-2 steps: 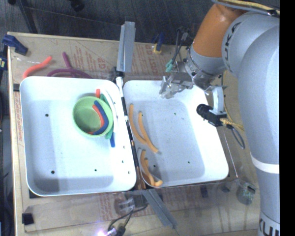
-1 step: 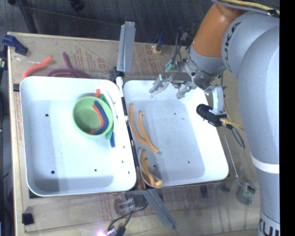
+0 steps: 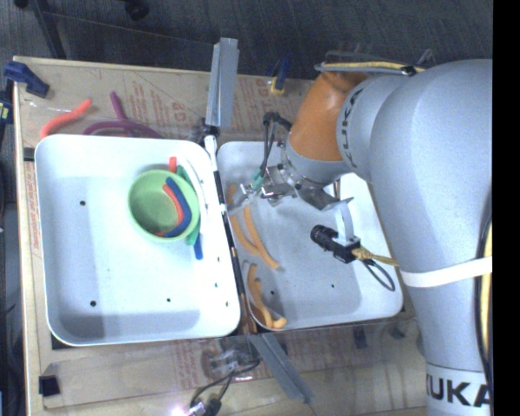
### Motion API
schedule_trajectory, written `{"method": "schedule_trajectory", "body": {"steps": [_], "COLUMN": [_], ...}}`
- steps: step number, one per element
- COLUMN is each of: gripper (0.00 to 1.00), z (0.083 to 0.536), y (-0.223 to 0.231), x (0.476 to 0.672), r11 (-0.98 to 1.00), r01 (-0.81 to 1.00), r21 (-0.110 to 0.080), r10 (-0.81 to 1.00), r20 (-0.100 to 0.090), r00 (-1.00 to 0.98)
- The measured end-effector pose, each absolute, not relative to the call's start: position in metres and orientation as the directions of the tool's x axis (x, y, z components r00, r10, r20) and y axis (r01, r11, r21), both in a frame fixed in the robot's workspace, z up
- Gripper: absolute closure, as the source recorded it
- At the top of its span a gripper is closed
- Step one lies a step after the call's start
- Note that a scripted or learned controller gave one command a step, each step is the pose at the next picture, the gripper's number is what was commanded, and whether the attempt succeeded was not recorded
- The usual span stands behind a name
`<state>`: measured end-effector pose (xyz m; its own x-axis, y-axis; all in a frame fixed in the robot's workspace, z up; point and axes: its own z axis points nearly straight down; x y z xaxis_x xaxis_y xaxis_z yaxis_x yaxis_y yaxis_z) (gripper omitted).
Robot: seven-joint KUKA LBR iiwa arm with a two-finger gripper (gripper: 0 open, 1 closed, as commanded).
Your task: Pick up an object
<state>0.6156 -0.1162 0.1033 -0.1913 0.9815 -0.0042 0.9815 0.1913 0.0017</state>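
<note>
Much of the right bin point(image 3: 377, 297) lies hidden under the arm point(image 3: 416, 146); I cannot tell the fingers' state.

- Much of the right bin point(image 3: 329, 306) is covered by the grey arm point(image 3: 416, 180), its right wall included.
- The fingers of the gripper point(image 3: 273, 183) are too small and cluttered to be made out.
- The things inside the green bowl point(image 3: 163, 206) are partly hidden by its rim.
- The orange pieces point(image 3: 260, 267) along the right bin's left wall cannot be identified.
</note>
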Motion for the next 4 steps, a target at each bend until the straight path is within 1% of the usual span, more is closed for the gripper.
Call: {"method": "schedule_trajectory", "body": {"steps": [1,2,3,4], "gripper": [1.00,0.00,0.00,1.00], "z": [0.113,0.113,0.095,0.104], "y": [-0.115,-0.115,-0.114,-0.108], "x": [0.616,0.616,0.581,0.582], "r11": [0.194,0.194,0.120,0.128], "r01": [0.981,0.981,0.993,0.992], "r21": [0.001,0.001,0.003,-0.002], "r10": [0.981,0.981,0.993,0.992], "r20": [-0.003,-0.003,-0.015,-0.004], "r00": [-0.194,-0.194,-0.120,-0.128]}}
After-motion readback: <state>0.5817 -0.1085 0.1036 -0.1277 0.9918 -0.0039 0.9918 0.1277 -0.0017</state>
